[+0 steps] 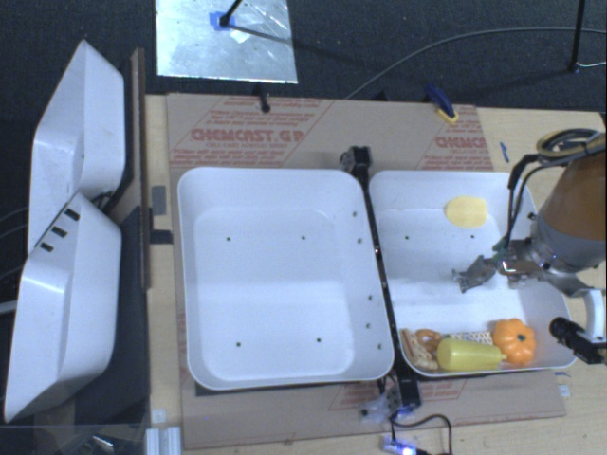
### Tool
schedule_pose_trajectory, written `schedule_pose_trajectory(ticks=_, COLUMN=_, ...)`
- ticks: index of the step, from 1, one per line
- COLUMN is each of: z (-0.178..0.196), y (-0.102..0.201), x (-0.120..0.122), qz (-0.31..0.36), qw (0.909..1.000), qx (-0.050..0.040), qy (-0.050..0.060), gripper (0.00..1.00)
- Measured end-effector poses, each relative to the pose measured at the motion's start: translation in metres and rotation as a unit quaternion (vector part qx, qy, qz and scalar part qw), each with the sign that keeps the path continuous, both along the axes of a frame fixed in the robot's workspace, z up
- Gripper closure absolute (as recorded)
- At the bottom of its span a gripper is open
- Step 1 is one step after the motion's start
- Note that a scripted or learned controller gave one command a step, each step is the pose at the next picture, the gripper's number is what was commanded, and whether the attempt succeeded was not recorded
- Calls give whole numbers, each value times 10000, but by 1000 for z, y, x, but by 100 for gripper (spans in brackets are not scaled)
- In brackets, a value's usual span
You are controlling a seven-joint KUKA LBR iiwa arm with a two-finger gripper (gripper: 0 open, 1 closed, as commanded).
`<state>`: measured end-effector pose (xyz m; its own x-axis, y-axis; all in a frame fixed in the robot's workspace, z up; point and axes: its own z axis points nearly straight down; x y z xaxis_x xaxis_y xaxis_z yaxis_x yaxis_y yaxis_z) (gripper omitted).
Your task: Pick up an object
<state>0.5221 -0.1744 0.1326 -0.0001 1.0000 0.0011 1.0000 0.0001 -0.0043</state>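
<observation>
Left bin [275, 273] is seen bare of objects; all candidates are held in the right bin [417, 254]. Along its near edge a row is laid out: a pretzel-like piece [424, 343], a yellow pear-shaped item [467, 354] with long axis running 9-to-3, and an orange pumpkin [514, 339]. A pale yellow disc [467, 211] is sat alone toward the far wall. Gripper [471, 276] is found between them, nothing seen between its fingers; spread cannot be told. Disc is at 12 o'clock from it, the row at 6 o'clock, both near. Arm [569, 221] is brought in from 3 o'clock, wrist low over the bin floor.
</observation>
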Motion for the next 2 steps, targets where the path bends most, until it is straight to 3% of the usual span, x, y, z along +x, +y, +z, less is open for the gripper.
schedule_pose_trajectory(ticks=1, z=-51, y=0, x=-1, qz=0, qw=10000, qx=-2, qy=-8, gripper=0)
schedule_pose_trajectory(ticks=2, z=-38, y=0, x=0, qz=-2, qw=10000, qx=-8, qy=-28, gripper=100)
